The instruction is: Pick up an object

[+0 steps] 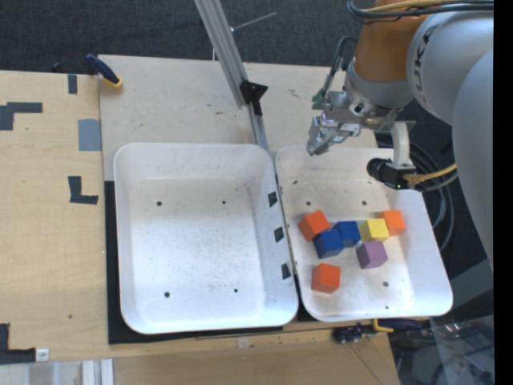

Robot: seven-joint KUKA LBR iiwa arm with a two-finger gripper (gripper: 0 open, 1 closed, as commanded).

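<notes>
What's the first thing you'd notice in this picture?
Probably the big grey arm with its orange band, reaching in from the right, its gripper over the far edge of the right bin. Next, the bright blocks huddled in that bin: orange ones, blue, yellow and purple.

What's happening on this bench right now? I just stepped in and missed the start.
A grey and orange robot arm reaches in from the right, its gripper hanging above the far edge of the right bin. Nothing shows between its fingers. In that bin lie coloured blocks: three orange, two blue blocks, a yellow block and a purple block, all clustered toward the near half. The left bin sits alongside. No block has been picked up yet.
</notes>
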